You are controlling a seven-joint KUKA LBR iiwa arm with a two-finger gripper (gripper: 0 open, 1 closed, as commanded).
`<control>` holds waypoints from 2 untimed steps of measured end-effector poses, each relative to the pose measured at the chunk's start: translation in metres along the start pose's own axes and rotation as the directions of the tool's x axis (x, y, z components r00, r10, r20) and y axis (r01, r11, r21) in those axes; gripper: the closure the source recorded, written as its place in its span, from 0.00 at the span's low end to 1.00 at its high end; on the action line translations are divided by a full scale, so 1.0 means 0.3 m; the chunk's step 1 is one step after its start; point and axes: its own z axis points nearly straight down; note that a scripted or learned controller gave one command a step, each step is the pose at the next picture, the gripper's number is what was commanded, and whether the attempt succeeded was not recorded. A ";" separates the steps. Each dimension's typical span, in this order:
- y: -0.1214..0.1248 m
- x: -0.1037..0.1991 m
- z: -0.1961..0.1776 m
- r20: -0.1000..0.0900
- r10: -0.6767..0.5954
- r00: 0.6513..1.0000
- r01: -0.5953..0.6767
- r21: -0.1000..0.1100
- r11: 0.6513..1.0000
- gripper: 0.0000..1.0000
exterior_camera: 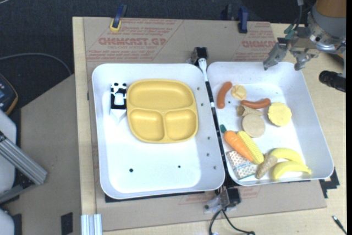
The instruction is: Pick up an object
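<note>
My gripper hangs over the far edge of the right bin, its two fingers spread apart with nothing between them. Below it the bin holds toy food: two sausages, a small yellow piece, a round tan slice, a yellow round slice, a carrot, a corn cob, bananas and a patterned packet. All the food lies nearer the camera than the gripper.
The left bin holds a yellow divided plate and a small black-and-white object. Clamps sit on the board's far edge. Cables and a bracket run between the bins.
</note>
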 end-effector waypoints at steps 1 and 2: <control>0.009 0.002 -0.032 0.003 -0.003 1.000 0.003 -0.015 1.000 0.00; 0.003 0.004 0.182 0.002 -0.003 1.000 0.003 -0.008 1.000 0.00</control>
